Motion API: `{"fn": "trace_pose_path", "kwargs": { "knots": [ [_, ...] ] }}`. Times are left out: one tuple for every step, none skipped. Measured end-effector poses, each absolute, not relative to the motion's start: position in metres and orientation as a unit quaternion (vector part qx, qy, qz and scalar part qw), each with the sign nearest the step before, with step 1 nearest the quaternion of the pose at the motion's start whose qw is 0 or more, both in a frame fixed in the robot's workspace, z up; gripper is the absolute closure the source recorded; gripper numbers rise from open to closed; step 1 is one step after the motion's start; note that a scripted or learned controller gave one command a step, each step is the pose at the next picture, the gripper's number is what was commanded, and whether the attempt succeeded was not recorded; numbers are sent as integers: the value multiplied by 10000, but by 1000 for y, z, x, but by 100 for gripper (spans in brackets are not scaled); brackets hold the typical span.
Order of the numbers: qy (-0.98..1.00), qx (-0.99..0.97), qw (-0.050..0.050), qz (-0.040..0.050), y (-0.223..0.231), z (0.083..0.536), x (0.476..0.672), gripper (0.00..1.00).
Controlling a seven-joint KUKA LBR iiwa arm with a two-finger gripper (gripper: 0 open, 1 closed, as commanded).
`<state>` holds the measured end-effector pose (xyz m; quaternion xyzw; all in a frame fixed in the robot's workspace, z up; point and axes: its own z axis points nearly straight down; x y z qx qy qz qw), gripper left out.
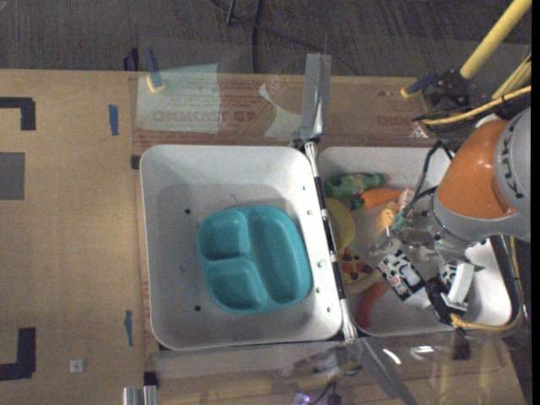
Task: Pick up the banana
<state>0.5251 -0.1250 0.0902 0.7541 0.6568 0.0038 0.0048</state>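
The banana (340,223) lies yellow and lengthwise along the left wall of the right bin (494,306), close to the divider. My gripper (420,270) hangs low over the middle of that bin, below the arm's orange band (472,186). It is to the right of the banana and a little nearer the front, with a gap between them. Nothing of the banana is under the gripper.
A teal divided plate (253,257) sits in the left bin (169,184). In the right bin a green item (358,180) and an orange carrot-like piece (381,197) lie at the back, and a red-orange item (369,300) lies at the front. Yellow cables (472,112) hang at the right.
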Motion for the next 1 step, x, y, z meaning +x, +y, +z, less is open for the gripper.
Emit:
{"fn": "trace_pose_path", "kwargs": {
  "knots": [
    [5262,8503,40,25,-185,89,587,0]
  ]
}}
